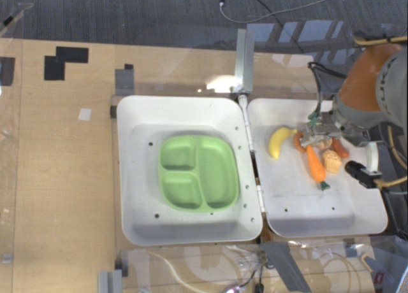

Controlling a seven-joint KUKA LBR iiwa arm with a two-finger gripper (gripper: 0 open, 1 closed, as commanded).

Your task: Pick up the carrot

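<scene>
The carrot [315, 164] lies in the right bin [319, 215], orange, with its green end pointing toward the front. My gripper [317, 135] hangs low over the bin, right at the carrot's far end, and its metal body covers that end. I cannot see whether it touches the carrot. The grey arm with its orange band [360, 88] comes in from the right.
A yellow banana [278, 141] lies left of the carrot. A beige chunk [331, 160] and a reddish piece [341, 148] sit close on the carrot's right. The left bin [127, 158] holds a green divided plate [197, 172]. A metal post [245, 62] stands behind the bins.
</scene>
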